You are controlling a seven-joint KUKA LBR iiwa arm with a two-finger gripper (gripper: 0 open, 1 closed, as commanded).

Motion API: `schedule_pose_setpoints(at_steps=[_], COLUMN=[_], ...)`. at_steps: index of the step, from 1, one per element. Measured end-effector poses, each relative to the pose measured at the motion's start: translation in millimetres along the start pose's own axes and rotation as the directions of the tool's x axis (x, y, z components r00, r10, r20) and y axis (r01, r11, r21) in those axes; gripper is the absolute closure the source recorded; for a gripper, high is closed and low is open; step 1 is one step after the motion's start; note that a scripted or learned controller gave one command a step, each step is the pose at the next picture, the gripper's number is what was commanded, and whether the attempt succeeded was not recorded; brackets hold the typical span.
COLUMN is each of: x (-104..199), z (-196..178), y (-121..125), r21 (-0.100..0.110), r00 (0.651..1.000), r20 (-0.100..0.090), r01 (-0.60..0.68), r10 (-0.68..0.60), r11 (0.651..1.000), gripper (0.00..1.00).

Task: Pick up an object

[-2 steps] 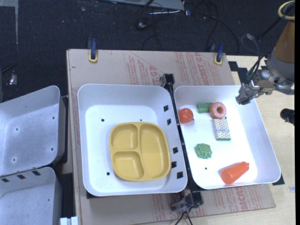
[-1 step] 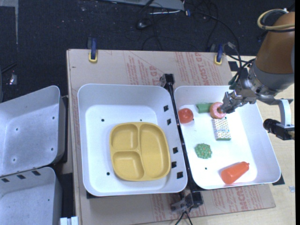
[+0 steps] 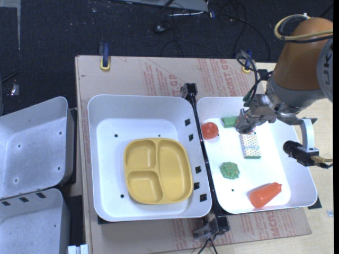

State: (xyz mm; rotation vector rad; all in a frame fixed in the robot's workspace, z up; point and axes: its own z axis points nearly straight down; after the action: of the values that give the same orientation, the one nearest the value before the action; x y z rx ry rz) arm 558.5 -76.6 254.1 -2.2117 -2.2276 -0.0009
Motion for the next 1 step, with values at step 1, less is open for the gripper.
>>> schedule_pose_setpoints(at_steps=[1], x=[41.3], z=[1.9], y=[-19.4], r21=[0.001], r00=[1.0], r20=[0.0], r01=[-0.001], r10=[0.001], r11=[1.0], gripper=[1.0])
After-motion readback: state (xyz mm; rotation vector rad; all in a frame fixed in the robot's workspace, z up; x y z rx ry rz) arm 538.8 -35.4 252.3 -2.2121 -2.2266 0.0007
